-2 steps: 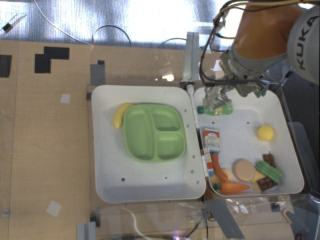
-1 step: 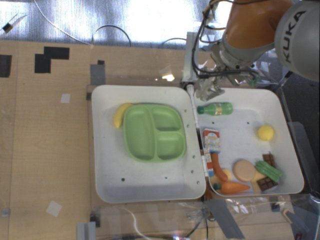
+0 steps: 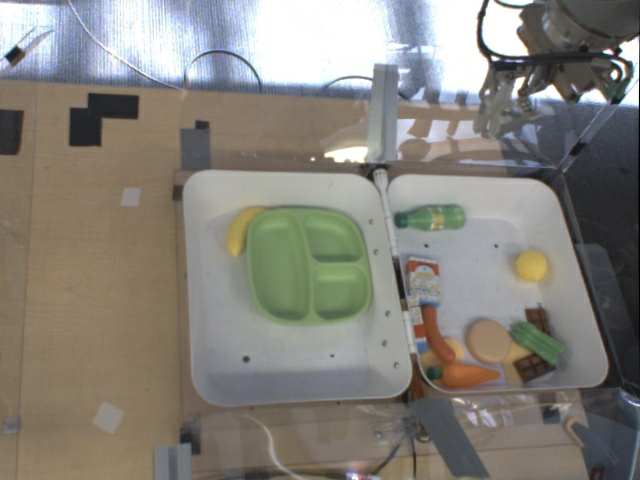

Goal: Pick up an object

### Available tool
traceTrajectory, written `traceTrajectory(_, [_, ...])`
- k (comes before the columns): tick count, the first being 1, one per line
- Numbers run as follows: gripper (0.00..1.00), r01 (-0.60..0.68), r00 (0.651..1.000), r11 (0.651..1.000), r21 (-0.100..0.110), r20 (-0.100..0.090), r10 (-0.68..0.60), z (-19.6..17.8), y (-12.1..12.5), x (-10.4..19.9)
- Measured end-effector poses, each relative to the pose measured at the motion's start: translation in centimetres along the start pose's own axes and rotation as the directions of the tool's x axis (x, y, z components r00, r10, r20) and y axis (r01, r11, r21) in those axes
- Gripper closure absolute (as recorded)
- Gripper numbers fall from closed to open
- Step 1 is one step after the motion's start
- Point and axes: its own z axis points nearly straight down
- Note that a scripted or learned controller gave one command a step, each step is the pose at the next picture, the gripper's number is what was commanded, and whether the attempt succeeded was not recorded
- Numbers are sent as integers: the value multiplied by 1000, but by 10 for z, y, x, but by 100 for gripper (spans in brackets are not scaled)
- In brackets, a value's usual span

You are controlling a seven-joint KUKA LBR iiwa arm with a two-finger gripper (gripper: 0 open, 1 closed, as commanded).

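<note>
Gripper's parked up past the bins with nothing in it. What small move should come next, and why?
Probably bring the gripper forward and down over the right bin, toward the lemon. The gripper hangs beyond that bin's far edge, and the lemon lies alone on bare floor, while the food at the near edge is crowded together.

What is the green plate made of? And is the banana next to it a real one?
The green plate looks like moulded plastic: one even colour, a soft sheen, rounded compartments. The banana is probably a plastic toy too, since it is plain smooth yellow with no spots, though this view cannot settle it.
</note>
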Motion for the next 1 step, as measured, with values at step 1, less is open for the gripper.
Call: traceTrajectory(1, [100, 52, 998, 999, -15, -19, -52, 104, 28, -8])
